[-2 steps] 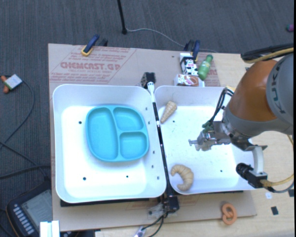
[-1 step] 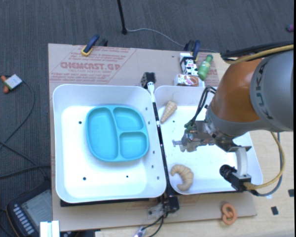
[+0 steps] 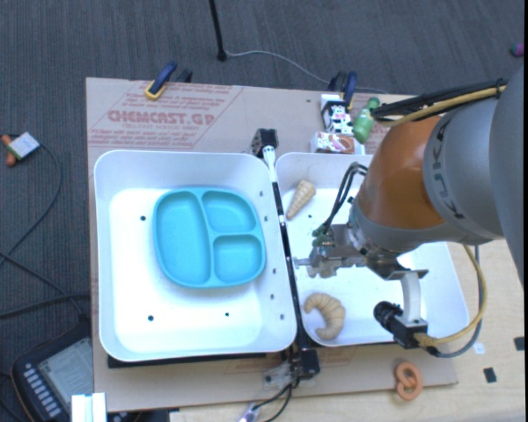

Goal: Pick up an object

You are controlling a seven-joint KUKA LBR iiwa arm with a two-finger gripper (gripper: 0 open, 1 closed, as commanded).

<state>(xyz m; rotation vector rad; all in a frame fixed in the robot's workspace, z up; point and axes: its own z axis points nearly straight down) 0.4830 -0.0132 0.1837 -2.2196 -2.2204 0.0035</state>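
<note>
Whether the hand (image 3: 321,258) is apart or together I cannot tell, and hanging above the croissant (image 3: 326,314) it may descend off-centre and miss it.

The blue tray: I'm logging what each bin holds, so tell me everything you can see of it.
The blue tray is light blue and looks like smooth plastic, a rounded rectangle with three compartments: one long one on its left, two smaller on its right. It lies flat, slightly rotated, on the floor of the left bin, apart from the walls. Nothing lies in it or touches it.
</note>
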